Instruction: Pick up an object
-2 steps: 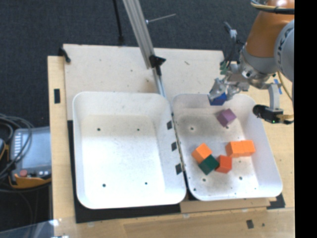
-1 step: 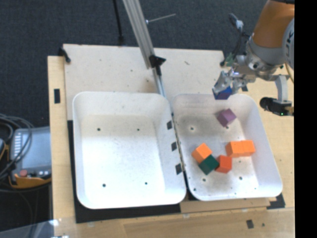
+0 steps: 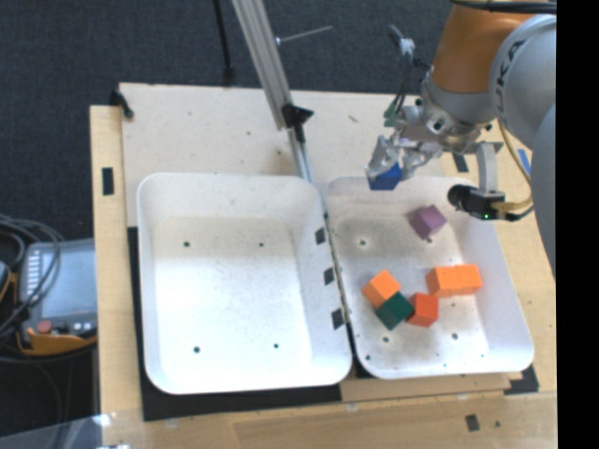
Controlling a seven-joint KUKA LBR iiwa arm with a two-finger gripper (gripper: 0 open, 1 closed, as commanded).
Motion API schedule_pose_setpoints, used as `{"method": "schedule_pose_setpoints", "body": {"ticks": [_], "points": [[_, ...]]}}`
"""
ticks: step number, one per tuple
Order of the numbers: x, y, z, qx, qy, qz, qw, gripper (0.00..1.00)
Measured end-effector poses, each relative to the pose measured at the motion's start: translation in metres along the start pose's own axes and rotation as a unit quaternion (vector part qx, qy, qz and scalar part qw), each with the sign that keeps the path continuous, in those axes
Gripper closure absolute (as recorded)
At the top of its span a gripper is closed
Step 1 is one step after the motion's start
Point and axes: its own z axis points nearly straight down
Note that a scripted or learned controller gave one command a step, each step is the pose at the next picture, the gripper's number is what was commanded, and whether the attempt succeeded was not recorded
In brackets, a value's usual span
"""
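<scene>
My gripper [image 3: 387, 170] hangs over the far edge of the right bin [image 3: 505, 344], raised above it. A small blue block [image 3: 386, 177] sits between its fingers, lifted off the bin floor. Lower in the same bin lie a purple block [image 3: 429, 221], an orange block [image 3: 455, 280], a second orange block [image 3: 380, 287], a dark green block [image 3: 395, 310] and a red-orange block [image 3: 424, 309]. The last three touch one another in a cluster.
The left bin [image 3: 150, 251] lies beside the right one, sharing a middle rim. A slanted aluminium post [image 3: 267, 59] rises from the bench behind the bins. A black cable connector [image 3: 473, 200] hangs by the right bin's far right rim.
</scene>
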Motion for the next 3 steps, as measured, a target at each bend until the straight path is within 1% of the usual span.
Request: {"method": "schedule_pose_setpoints", "body": {"ticks": [1, 2, 3], "points": [[0.056, 0.001, -0.006, -0.001, 0.0, -0.001, 1.0, 1.0], [0.109, 0.005, 0.01, 0.001, 0.0, 0.0, 1.0, 1.0], [0.171, 0.009, 0.018, -0.001, 0.0, -0.001, 1.0, 1.0]]}}
